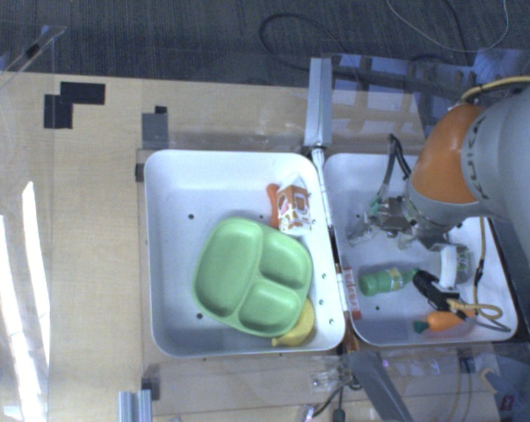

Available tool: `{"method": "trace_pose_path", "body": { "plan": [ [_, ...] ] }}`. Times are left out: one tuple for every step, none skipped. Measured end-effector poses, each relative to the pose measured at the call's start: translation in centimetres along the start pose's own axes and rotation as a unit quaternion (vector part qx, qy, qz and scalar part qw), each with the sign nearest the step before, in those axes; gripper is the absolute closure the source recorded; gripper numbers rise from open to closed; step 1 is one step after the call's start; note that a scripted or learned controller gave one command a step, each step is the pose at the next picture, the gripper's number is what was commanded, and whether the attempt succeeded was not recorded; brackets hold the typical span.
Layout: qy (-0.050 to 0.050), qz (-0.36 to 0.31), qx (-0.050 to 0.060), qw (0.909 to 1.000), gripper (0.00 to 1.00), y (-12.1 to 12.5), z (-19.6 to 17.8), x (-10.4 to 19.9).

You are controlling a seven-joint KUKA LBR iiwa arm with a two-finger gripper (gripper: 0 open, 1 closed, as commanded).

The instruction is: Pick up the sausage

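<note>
Sausage (pixel 272 202) at left bin's (pixel 159 262) back edge | beside green tray (pixel 247 275)

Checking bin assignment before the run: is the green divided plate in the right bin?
No, the green divided plastic plate lies in the left white bin, overlapping a yellow item at its lower edge.

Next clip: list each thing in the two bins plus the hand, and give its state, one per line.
Green plate: upside down, left bin, resting over the banana.
Banana: mostly hidden under the plate.
Sausage: lying at left bin's back right, beside the snack packet.
Green bottle: on its side, right bin.
Carrot: lying, right bin.
Hand: over right bin, holding nothing visible.
</note>
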State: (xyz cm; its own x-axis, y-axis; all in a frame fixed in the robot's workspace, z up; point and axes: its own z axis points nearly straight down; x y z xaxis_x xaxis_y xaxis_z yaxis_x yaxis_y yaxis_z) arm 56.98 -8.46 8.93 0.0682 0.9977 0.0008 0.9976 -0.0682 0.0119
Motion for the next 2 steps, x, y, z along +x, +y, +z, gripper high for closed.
{"method": "trace_pose_path", "body": {
  "plan": [
    [0.000,0.058,0.002,0.9983,0.00,2.0,-9.7,2.3],
    [0.000,-0.124,0.003,0.9923,0.00,-0.4,-9.6,6.0]
  ]
}}
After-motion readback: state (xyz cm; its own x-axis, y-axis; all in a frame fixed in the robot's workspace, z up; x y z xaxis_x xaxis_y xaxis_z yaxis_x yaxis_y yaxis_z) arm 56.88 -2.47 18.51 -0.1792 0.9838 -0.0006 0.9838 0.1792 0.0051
